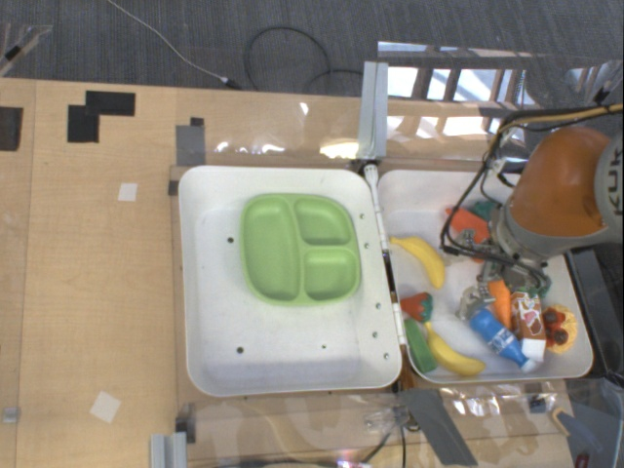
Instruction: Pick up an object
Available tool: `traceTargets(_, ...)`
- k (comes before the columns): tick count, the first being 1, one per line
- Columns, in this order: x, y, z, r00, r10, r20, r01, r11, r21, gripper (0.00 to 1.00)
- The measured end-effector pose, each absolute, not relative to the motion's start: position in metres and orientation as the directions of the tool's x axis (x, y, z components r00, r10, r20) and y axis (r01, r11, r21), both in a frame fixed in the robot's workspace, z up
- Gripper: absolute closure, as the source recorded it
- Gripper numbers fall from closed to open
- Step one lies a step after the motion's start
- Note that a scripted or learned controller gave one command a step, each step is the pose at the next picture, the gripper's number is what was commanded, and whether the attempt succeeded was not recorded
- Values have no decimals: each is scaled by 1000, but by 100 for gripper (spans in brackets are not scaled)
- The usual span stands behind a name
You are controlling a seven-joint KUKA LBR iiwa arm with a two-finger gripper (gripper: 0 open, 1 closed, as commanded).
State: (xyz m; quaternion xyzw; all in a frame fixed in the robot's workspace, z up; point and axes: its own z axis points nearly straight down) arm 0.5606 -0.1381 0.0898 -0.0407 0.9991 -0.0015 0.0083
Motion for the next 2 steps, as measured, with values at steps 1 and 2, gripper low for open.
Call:
traceTargets(1,565,-137,105,-996,-89,-30,-89,996,-7,100)
traceTargets(2,577,-71,190,-974,-228,-17,-228,974,-3,100)
